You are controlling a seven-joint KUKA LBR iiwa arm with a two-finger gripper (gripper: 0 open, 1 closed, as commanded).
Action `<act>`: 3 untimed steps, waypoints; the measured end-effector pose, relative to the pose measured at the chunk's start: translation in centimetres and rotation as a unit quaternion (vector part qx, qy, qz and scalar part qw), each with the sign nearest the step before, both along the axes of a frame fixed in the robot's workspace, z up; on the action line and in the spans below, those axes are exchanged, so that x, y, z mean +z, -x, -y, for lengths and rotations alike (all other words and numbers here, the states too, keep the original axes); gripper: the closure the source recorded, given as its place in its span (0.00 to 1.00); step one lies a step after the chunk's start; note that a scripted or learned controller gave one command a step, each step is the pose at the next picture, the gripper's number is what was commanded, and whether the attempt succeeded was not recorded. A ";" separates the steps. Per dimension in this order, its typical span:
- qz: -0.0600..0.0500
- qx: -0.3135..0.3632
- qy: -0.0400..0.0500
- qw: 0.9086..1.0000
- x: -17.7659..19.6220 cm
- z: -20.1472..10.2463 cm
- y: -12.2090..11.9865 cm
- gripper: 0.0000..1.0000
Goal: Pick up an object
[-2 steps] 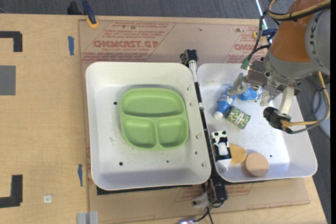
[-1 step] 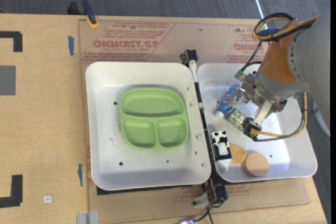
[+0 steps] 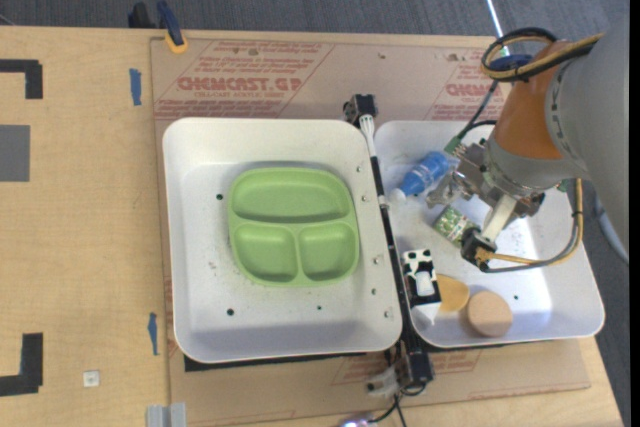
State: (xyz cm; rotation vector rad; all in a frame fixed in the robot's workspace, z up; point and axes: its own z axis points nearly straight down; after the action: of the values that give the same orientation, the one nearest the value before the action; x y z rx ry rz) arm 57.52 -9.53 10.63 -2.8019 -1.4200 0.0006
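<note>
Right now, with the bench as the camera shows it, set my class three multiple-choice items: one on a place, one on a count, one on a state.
1. The green divided plate lies: A in the view's left bin; B in the other bin; C on the bench outside both.
2. Its compartments number: A two; B three; C five.
3. The plate is: A flat, hollows facing up; B flipped over; C standing on edge.

Key: 1 A, that bin's white walls surround it. 2 B, one long hollow sits above two smaller ones. 3 A, the floors of all the hollows show.
</note>
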 end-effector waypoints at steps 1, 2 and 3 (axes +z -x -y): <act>-0.037 0.009 -0.009 0.999 -1.8 0.2 -7.8 0.00; -0.001 -0.037 -0.001 0.999 7.9 -1.9 -2.2 0.00; -0.001 -0.026 -0.001 1.000 -0.3 0.0 4.7 0.00</act>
State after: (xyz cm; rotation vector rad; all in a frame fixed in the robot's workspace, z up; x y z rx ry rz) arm 52.85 -9.49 10.31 -2.8356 -1.3464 0.0037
